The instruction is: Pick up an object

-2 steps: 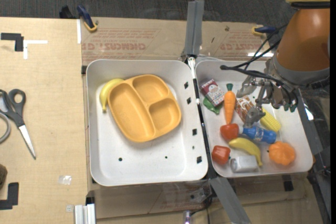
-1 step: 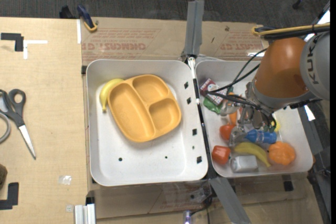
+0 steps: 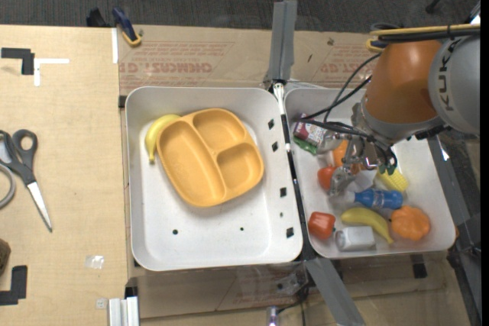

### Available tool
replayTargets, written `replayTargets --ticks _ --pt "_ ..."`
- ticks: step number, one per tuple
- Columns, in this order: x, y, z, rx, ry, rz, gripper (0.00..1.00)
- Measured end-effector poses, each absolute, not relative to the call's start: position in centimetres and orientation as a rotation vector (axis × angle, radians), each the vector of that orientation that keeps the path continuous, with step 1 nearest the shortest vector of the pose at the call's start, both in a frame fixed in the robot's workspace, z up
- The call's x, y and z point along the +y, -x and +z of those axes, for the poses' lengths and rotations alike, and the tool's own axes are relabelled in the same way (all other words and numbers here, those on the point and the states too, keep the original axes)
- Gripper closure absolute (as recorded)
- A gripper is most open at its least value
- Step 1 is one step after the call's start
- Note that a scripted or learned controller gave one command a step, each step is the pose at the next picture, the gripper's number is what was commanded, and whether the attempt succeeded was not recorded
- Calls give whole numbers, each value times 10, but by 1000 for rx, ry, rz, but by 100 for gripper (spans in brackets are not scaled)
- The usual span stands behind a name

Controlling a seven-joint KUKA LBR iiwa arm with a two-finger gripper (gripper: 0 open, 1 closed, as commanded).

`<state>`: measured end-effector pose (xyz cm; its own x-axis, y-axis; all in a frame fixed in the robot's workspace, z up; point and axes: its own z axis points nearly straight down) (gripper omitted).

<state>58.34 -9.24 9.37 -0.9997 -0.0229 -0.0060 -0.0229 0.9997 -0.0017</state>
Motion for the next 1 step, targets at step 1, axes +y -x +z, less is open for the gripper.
replayTargets --ticks 1 --pt "-94 -603 94 3130 -158 -1 0"
